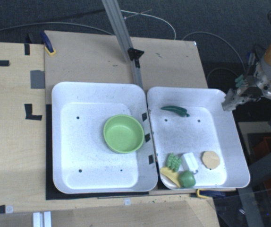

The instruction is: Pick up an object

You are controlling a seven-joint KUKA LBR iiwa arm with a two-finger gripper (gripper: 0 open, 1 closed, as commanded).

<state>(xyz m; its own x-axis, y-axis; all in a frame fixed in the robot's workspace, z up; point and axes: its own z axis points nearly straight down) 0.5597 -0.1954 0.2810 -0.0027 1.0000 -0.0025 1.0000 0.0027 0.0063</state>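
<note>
The right bin (230, 141) holds a dark green chili pepper (174, 110) near its back wall. At its front lie a tan round biscuit (211, 159), a white block (190, 161), a green leafy piece (173, 162), a yellow banana-like piece (169, 176) and a green ball (187, 178). A light green bowl (123, 134) sits upright in the left bin (69, 98). My gripper (232, 100) hangs at the right bin's far right corner, above its rim and well away from every object. Nothing shows in it.
A slanted grey pole (119, 25) runs from the top of the view down to the seam between the two bins. Cables lie on the dark floor behind the bench. A blue and yellow clamp (48, 44) sits at the bench's back left.
</note>
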